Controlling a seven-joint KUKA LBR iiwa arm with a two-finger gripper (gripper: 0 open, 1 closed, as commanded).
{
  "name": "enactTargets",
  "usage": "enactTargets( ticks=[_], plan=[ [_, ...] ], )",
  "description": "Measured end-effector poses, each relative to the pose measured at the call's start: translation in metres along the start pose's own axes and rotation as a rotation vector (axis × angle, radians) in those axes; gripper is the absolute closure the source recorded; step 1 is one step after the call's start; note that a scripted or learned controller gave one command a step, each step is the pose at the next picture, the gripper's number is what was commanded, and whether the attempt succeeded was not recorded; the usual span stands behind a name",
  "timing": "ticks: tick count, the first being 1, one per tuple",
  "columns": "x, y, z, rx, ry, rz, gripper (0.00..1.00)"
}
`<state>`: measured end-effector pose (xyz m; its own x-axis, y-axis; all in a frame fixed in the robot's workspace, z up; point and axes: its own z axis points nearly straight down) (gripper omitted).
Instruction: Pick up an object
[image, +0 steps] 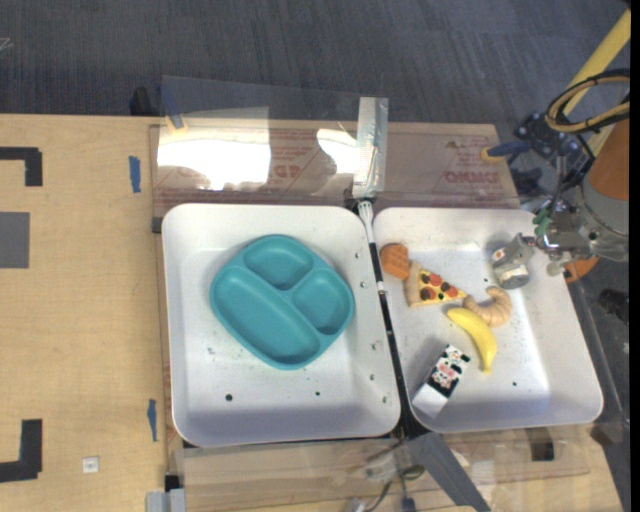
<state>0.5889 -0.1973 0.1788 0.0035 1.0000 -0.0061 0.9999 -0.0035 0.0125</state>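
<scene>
Big teal divided plate (283, 299) fills the left bin (190, 400), nothing to grab there. The right bin (570, 395) has the goods: banana (475, 336) center, pizza slice (434, 288) up-left of it, cow-print carton (446, 374) below, small croissant (395, 260) by the divider. Gripper (514, 266) hovers upper right, can't tell how wide it's set. I'd go for the banana, pinching across its width.

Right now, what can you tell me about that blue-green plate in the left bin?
The teal plate looks like smooth moulded plastic, oval with rounded edges, split by raised ridges into three compartments: one long, two smaller. It lies flat, right side up, turned at a slant, near the middle of the left bin. It holds no food, and it touches just the bin's floor.
</scene>
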Motion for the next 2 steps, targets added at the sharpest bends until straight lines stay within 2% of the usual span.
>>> enactTargets(
  ticks=[1,2],
  plan=[
    [-0.008,0.067,0.091,0.010,0.026,-0.022,0.00],
    [0.059,0.025,0.091,0.006,0.008,-0.010,0.00]
  ],
)
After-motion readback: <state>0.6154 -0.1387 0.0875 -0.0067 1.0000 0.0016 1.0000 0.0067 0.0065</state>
